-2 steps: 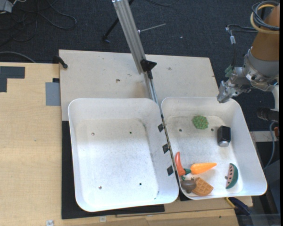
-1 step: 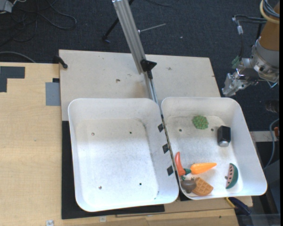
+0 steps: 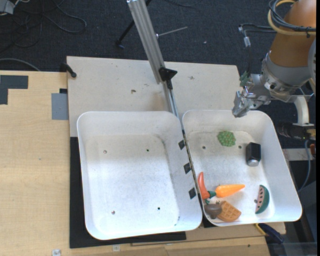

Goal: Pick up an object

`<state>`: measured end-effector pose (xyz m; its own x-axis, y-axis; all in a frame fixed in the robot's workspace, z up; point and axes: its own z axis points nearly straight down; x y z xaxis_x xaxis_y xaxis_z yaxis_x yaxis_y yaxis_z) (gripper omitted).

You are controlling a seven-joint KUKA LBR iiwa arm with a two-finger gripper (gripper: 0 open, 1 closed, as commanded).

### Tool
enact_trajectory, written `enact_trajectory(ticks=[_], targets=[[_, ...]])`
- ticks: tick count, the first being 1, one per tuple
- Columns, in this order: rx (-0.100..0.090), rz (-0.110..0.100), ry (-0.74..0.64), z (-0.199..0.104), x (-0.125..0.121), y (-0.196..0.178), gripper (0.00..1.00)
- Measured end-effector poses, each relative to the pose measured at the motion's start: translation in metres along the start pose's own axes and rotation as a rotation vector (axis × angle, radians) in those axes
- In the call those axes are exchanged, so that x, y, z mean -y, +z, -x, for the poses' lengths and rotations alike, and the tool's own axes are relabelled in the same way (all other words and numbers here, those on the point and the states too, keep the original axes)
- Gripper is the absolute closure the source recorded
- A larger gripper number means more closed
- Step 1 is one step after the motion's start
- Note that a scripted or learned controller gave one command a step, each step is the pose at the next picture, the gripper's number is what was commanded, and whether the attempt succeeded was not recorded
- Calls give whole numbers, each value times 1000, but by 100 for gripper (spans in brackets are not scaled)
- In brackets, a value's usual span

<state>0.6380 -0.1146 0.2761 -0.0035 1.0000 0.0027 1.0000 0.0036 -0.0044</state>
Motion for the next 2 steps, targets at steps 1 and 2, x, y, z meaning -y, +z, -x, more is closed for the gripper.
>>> enact_trajectory(ticks=[1, 2], targets=[[0, 0, -1, -56, 5, 1, 100], [0, -1, -1, -108, 15, 4, 100]])
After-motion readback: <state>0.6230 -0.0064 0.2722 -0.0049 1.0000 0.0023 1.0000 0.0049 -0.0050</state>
